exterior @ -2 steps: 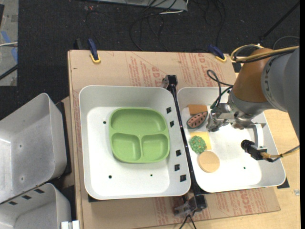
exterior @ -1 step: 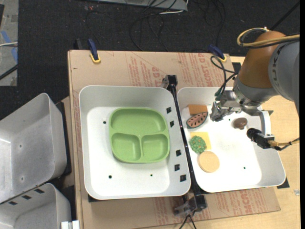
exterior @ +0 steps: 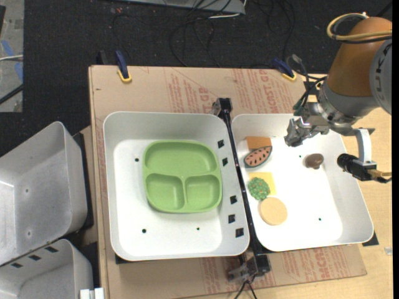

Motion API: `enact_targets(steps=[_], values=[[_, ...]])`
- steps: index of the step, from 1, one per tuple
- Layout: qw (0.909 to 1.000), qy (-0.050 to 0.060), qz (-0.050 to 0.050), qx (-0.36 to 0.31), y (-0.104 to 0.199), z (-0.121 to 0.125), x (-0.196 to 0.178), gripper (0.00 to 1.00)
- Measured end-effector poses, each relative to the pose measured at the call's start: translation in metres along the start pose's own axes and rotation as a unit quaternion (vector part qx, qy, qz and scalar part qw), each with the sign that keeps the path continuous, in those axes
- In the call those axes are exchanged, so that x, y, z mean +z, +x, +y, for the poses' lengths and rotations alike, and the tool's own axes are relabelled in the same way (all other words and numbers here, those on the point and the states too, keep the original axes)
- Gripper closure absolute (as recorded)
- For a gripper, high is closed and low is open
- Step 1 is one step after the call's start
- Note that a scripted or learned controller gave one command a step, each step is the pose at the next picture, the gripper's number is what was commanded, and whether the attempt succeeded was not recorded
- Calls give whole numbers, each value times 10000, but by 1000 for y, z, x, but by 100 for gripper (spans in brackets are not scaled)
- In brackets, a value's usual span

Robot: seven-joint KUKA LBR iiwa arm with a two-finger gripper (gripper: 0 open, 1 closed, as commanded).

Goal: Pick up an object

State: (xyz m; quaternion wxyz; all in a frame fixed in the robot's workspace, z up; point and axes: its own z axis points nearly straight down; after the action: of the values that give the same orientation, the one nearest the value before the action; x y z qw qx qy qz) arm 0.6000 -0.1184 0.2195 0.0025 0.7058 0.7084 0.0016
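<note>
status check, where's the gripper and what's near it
Gripper over right bin, upper part. Small brown object just below-right, untouched. Nothing between them.

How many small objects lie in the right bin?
5: an orange block and watermelon slice near the divider, a green piece on a yellow square, a tan disc, a brown ball. The arm may hide others.

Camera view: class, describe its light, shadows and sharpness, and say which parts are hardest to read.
Camera view: even overhead light with soft shadows; the white right bin is bright but not blown out; the green tray and food pieces read sharp; the floor at the top is dark; the hand is small and dark, so its detail is hard to read.
</note>
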Motion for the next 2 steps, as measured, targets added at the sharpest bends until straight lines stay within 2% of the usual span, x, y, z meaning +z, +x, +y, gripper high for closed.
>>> enact_targets(steps=[1, 2], values=[[10000, 0, -1, -1, 0, 1, -38, 100], [10000, 37, 10, -14, 50, 7, -23, 100]])
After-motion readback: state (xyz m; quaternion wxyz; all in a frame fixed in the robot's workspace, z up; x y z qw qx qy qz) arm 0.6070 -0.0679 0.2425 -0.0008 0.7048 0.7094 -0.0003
